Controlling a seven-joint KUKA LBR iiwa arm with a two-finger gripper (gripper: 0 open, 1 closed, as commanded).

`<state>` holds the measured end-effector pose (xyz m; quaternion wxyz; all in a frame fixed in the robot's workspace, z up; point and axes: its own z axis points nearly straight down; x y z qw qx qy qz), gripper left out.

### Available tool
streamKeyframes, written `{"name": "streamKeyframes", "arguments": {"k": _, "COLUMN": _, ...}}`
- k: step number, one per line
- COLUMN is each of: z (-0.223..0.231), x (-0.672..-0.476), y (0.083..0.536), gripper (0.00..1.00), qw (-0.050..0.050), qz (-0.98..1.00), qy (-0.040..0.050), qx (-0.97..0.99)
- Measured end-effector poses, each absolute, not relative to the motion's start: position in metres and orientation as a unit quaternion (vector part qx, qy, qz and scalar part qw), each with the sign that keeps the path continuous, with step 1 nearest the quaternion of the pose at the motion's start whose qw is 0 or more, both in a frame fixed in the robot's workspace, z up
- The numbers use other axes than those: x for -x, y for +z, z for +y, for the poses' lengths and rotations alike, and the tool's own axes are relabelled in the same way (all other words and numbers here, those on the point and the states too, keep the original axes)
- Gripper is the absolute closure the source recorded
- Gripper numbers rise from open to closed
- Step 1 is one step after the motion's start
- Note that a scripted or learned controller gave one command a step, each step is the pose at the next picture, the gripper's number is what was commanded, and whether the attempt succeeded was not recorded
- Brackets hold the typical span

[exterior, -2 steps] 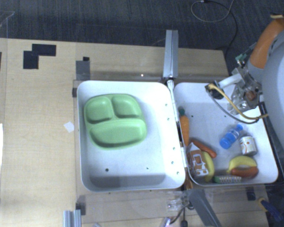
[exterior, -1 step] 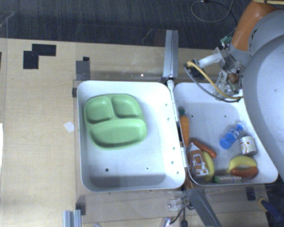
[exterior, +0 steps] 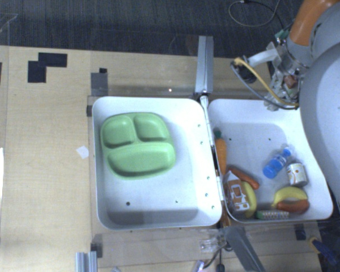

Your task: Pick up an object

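Gripper above the right bin's far edge

We see the gripper [exterior: 283, 86] over the right bin [exterior: 255, 132]; its grasp we cannot tell. A blue bottle [exterior: 276, 163] and banana [exterior: 289, 195] lie below.

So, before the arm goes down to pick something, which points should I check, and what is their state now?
1. Gripper holds nothing yet: cannot tell, fingers unclear.
2. Gripper above right bin: ok, over its far edge.
3. Targets there: ok; blue bottle, banana, carrot.
4. Bottle stands free: not ok, a can is close beside it.
5. Green tray out of the way: ok, left bin.
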<state>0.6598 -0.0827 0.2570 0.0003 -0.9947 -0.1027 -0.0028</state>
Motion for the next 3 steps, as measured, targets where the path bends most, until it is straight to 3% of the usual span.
{"name": "streamKeyframes", "arguments": {"k": 1, "z": -0.094, "x": -0.66, "y": 0.259, "gripper": 1.0, "qw": 0.0, "qz": -0.104, "qy": -0.0025, "qx": 0.995}}
{"name": "streamKeyframes", "arguments": {"k": 2, "z": -0.028, "x": -0.639, "y": 0.244, "gripper": 1.0, "qw": 0.001, "qz": -0.105, "qy": -0.0016, "qx": 0.994}}
{"name": "streamKeyframes", "arguments": {"k": 3, "z": -0.027, "x": -0.622, "y": 0.264, "gripper": 1.0, "qw": 0.001, "qz": -0.101, "qy": -0.0001, "qx": 0.995}}
